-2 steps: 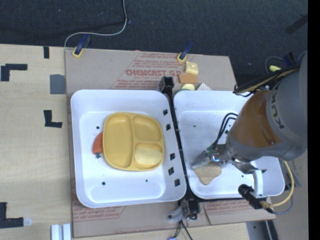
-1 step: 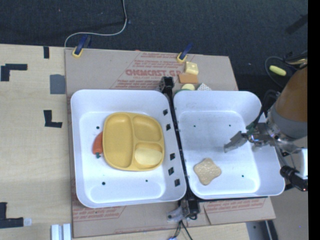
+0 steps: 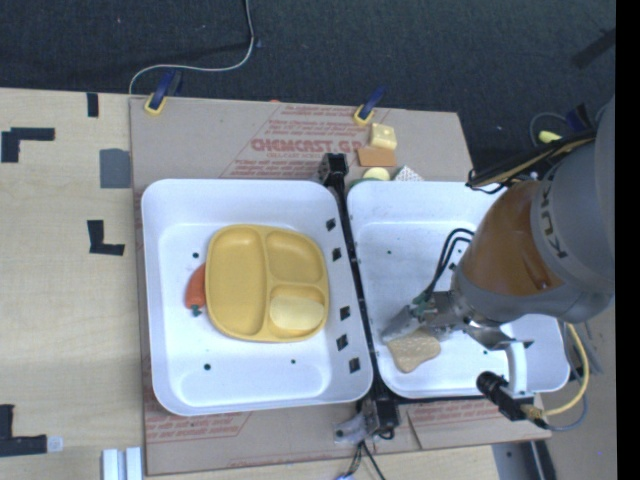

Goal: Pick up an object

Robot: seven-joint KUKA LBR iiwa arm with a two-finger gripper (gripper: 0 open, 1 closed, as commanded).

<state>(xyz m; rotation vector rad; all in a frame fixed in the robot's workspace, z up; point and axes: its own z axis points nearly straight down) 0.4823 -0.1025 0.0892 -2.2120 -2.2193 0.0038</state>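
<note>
A tan, flat, bread-like piece (image 3: 413,351) lies near the front of the right bin (image 3: 400,228). My gripper (image 3: 408,322) hangs just above and behind it, close to the bin's left wall, under the grey arm with its orange band (image 3: 510,248). In the left bin (image 3: 170,368) rests a yellow divided plate (image 3: 267,282), with a red-orange object (image 3: 195,288) poking out from under its left edge.
Small blocks, yellow (image 3: 382,135), orange-brown (image 3: 376,155) and pale green (image 3: 375,175), sit on the cardboard behind the bins. A black clip divider (image 3: 345,268) runs between the bins. Cables trail at the arm's right and below the bins.
</note>
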